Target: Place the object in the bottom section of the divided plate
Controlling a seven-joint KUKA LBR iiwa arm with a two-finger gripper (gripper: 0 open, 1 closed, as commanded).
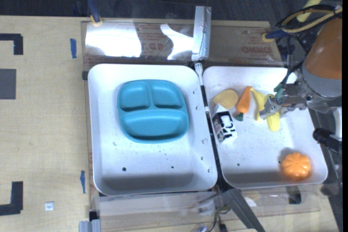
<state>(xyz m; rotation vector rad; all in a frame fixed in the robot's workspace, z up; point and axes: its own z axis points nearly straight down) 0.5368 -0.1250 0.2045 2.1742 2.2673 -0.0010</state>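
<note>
The claw [270, 111] sits right over the yellow piece [273, 121] near the right bin's [255, 168] far edge, grip state unclear, blue divided plate [153, 110] well off toward the counter's left.

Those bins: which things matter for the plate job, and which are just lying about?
For the job:
- blue divided plate, left bin
- pincer, over the yellow toy

Lying about, right bin:
- carrot
- small pumpkin
- black-and-white toy
- pale yellow piece
</note>
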